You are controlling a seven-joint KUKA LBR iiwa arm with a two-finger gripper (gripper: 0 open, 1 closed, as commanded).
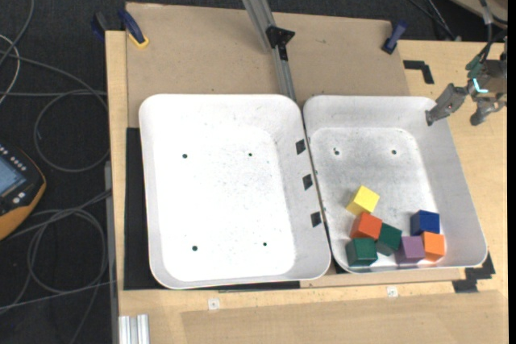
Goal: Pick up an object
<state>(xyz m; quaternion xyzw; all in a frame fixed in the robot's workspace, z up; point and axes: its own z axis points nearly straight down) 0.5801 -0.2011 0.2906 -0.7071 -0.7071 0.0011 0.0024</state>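
We see two white bins side by side. In the right bin (pixel 451 165) sits a little pile of blocks, all at its near end. The yellow block (pixel 364 199) is farthest from that near edge. Just below it sits a red-orange block (pixel 368 225), then two green blocks (pixel 362 252) (pixel 389 238). A purple block (pixel 412 247), an orange block (pixel 434 245) and a blue block (pixel 425 221) huddle beside them. The gripper (pixel 462 107) hangs open over the right bin's far right corner, holding nothing. The left bin (pixel 153 173) touches the right bin.

the bench (pixel 242 52) carries two white bins side by side: left bin (pixel 153 173), right bin (pixel 451 165).
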